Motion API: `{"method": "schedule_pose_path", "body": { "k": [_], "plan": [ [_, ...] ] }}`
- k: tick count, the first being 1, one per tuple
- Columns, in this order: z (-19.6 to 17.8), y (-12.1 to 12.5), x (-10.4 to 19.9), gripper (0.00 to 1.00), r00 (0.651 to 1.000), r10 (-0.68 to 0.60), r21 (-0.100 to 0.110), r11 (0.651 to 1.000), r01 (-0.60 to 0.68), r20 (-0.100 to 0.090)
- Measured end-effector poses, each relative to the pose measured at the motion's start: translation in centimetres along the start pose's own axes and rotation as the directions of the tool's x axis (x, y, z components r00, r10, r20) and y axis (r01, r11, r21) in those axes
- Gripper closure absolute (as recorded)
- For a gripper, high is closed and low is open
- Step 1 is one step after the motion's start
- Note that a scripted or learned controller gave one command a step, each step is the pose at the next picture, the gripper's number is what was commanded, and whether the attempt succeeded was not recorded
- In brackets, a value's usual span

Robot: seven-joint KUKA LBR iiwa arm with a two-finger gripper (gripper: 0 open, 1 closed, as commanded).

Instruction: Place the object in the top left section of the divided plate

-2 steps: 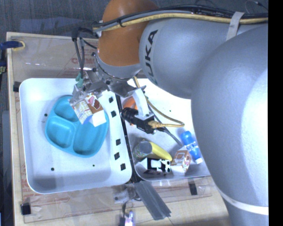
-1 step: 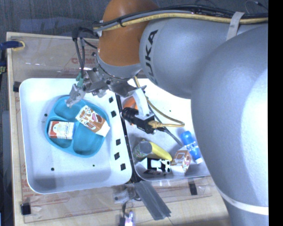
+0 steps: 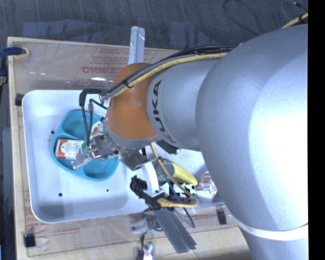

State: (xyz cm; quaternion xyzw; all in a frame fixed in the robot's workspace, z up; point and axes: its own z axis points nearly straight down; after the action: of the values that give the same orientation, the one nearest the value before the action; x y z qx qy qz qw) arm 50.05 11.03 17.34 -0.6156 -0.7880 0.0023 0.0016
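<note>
A robotics lab is being shown: a large grey arm point(image 3: 244, 129) is being run over a plywood bench point(image 3: 70, 58) bearing a white bin point(image 3: 38, 161), with cables point(image 3: 168, 199) and a clamp point(image 3: 11, 52) being used.

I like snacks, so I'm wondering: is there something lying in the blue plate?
Yes, a small red and white packet lies in the left section of the blue divided plastic plate, beside the pincer.

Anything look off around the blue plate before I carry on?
Nothing looks spilled or broken. The blue divided plate lies flat in the left white bin, with a red-and-white packet lying in its left section. The hand sits low over the plate beside the packet, and the arm hides the plate's right part.
</note>
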Motion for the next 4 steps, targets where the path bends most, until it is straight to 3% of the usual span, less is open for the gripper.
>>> {"method": "schedule_pose_path", "body": {
  "k": [1, 2, 3, 4],
  "plan": [
    [-0.7, -1.0, 4.5, 0.00, 0.963, 0.271, -0.003, 0.963, -0.271, 0.000],
    [2.3, 0.8, 1.4, 0.00, 0.913, 0.408, -0.003, 0.913, -0.408, 0.000],
    [-12.7, -0.8, 7.0, 0.00, 0.980, 0.197, -0.004, 0.980, -0.197, -0.002],
    [-0.8, -0.5, 8.6, 0.00, 0.936, 0.352, 0.001, 0.936, -0.352, 0.001]
  ]
}}
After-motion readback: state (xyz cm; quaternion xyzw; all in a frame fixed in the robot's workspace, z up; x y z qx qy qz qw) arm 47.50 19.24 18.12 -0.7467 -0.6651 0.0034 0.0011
